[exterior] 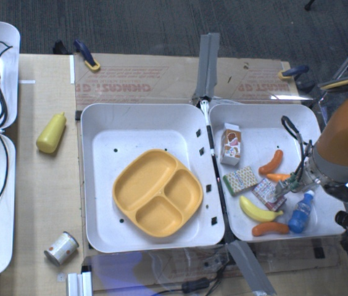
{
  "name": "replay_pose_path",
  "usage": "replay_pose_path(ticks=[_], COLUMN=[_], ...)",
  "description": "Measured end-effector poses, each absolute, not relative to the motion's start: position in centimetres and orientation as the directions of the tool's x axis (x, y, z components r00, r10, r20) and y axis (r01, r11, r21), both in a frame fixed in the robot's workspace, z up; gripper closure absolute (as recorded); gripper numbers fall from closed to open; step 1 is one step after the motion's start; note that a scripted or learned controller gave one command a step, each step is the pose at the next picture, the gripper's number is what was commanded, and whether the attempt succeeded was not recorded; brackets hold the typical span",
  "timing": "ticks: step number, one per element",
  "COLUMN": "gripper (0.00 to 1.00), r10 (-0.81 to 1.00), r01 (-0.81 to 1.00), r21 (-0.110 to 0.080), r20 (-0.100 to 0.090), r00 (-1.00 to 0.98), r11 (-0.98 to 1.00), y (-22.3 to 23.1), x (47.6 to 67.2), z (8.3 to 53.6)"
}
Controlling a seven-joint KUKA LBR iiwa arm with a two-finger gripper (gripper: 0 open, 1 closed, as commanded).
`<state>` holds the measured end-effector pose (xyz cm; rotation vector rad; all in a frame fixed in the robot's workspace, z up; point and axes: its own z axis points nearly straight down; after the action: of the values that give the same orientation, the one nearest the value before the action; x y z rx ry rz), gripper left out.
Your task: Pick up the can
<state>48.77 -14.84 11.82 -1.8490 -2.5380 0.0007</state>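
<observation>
The arm's gripper [291,184] hangs low in the right bin [257,119] among the toys, and whether it is open or holding anything I cannot tell; the can [61,248] lies on its side on the bench, outside both bins, near the left bin's [100,119] front left corner. So the task looks barely begun, and the next move would call for a long reach across. Counted: two bins, one yellow plate [157,193], one mustard bottle [51,134], one blue bottle [302,212], one banana [257,209], one can.
</observation>
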Motion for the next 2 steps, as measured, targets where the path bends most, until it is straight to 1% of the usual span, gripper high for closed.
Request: replay_pose_path(ticks=[1,2], gripper=[1.0,1.0], r10=[0.985,0.844], r01=[0.985,0.844], r21=[-0.002,0.0], r20=[-0.001,-0.003], r00=[-0.172,-0.537], r11=[0.172,0.537], y=[-15.0,-21.8], x=[52.5,57.0], z=[14.0,40.3])
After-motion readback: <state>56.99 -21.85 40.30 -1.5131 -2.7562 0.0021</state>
